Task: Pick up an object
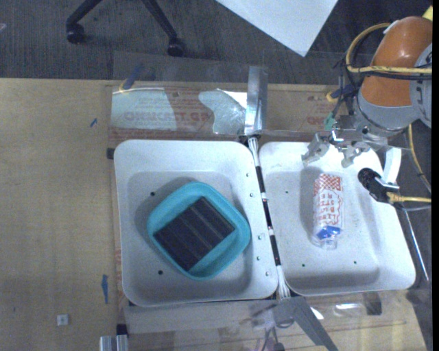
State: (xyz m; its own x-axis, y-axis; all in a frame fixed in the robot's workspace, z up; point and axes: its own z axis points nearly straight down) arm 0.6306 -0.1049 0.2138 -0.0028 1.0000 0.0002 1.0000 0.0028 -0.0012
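We see the gripper (332, 153) with jaws spread and holding nothing; plastic bottle (327, 209) lies just below them, teal container (199, 229) far left.

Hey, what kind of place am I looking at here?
Probably a robotics lab or test workcell. A robot arm hangs its gripper over two white bins on a wooden bench, one holding a plastic bottle, and an office chair base stands behind.
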